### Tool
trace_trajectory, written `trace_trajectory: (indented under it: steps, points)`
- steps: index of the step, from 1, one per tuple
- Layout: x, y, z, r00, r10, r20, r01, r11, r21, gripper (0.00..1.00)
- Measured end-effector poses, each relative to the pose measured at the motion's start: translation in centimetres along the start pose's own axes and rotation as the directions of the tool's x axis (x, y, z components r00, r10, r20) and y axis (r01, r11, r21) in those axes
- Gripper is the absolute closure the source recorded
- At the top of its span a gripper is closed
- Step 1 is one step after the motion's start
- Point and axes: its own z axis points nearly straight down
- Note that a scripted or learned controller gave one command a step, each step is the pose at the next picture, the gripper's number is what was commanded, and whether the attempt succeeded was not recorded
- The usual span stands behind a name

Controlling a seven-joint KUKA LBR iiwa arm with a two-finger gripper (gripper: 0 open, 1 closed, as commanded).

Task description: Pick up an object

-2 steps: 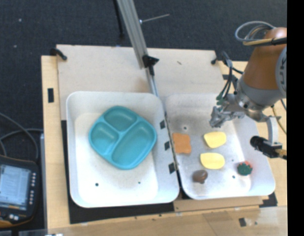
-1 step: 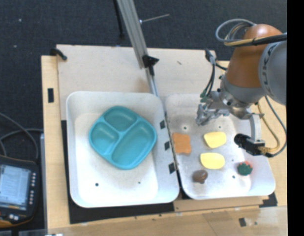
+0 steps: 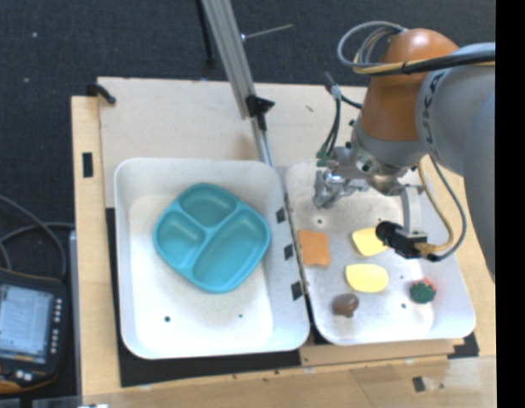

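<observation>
My gripper (image 3: 324,192) hangs over the far left part of the right bin (image 3: 454,308), its metal fingers pointing down and left with nothing visible between them. Just below it lies an orange square piece (image 3: 313,247). Further right are a yellow piece (image 3: 367,241) and, nearer the front, a second yellow oval piece (image 3: 365,277). A brown lump (image 3: 346,304) sits near the bin's front edge, and a small green and red object (image 3: 423,291) lies at the front right.
The left bin (image 3: 135,313) holds a teal divided plate (image 3: 212,236). A slanted metal pole (image 3: 233,53) runs from the top down to the gap between the bins. A black connector (image 3: 398,238) and cables hang off the arm above the right bin.
</observation>
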Motion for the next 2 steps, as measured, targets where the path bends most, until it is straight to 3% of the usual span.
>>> trace_trajectory:
  steps: [2]
  points:
    - [11.6, 0.8, -0.9, 1.000, -0.001, -0.001, 0.001, 1.000, 0.000, 1.00]
